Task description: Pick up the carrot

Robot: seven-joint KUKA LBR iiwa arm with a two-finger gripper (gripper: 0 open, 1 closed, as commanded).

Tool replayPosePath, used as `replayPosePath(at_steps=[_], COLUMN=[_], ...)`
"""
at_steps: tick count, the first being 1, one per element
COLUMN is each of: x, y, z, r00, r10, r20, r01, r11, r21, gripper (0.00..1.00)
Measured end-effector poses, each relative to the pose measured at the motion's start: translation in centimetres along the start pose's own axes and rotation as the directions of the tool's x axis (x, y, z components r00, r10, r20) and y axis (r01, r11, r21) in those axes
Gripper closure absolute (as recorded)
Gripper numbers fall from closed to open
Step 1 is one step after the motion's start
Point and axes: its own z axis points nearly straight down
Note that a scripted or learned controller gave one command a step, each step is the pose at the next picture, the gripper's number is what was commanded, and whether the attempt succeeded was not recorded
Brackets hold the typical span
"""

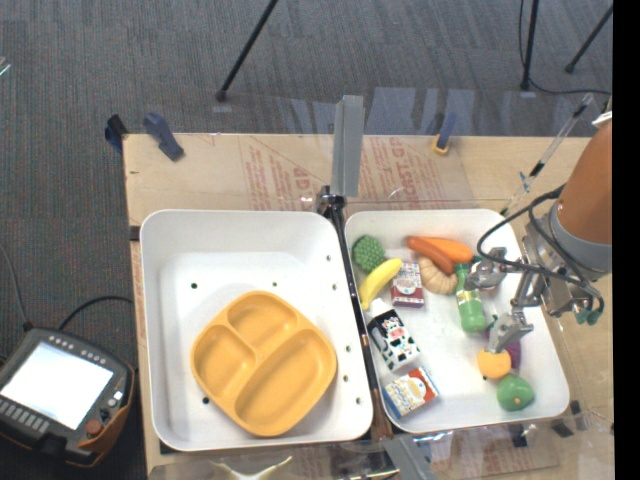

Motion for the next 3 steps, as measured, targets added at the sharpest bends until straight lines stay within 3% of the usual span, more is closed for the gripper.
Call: replayPosePath(at_steps=[1,2,3], x=[2.9,3.7,3.6], y=[-6.6,-2.1,-2.1], z=[10.8,15.6,15.5], r00=[0.999,0.995,0.994], r10=[0.050,-0.104,-0.105], r20=[-0.010,-0.002,0.000], r01=[-0.050,0.104,0.105], r11=[0.999,0.995,0.994], r21=[-0.003,-0.003,-0.001], gripper=[0.00,0.00,0.00])
